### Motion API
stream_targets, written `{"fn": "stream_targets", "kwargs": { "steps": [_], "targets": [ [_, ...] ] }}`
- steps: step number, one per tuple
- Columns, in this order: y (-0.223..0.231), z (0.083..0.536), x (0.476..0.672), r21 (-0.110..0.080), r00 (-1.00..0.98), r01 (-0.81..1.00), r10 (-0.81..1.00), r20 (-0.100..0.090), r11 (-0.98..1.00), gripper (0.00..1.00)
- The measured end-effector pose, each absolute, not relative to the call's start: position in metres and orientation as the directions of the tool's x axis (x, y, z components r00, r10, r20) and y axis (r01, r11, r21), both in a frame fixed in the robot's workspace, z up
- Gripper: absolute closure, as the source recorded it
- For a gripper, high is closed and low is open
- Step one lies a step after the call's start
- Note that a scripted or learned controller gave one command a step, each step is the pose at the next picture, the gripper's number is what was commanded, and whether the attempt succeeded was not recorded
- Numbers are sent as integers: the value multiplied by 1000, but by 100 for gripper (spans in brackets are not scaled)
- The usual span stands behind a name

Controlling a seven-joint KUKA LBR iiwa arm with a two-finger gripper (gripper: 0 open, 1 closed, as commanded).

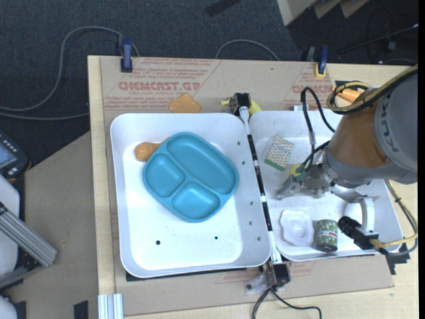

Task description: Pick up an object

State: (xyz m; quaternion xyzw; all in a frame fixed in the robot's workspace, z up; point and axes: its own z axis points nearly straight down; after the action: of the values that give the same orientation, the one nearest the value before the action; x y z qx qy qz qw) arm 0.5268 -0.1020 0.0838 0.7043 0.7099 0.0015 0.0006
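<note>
Paper of a brown tone, printed in red lettering, is seen covering the worktop, and two shallow white bins of smooth plastic with rounded corners are set on it side by side. In the left bin a glossy blue plate is laid flat; it is roughly oval and is moulded into three compartments. A rounded orange lump is found against its far left edge. A second orange piece of irregular shape is left on the bare worktop just beyond that bin.

In the right bin three things are spread out. A flat square packet, chequered in green and pale tones, is placed toward the far left corner and is turned at a slant. A round white cup of translucent plastic is set near the near wall, and a short green can with a printed label is placed just to its right.

The end effector, of dull grey metal, is lowered into the right bin between the packet and the cup, under the arm's orange band. The packet is found close on its far side, the cup a little apart on its near side, and the can to its near right. Nothing is seen gripped; whether the end effector is wide or narrow cannot be told.
</note>
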Motion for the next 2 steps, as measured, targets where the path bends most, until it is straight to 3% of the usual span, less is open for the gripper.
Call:
{"fn": "stream_targets", "kwargs": {
  "steps": [1,2],
  "targets": [
    [-149,84,491,-4,5,1000,1000,0,-5,0],
    [-93,85,550,6,-8,1000,1000,0,8,0]
  ]
}}
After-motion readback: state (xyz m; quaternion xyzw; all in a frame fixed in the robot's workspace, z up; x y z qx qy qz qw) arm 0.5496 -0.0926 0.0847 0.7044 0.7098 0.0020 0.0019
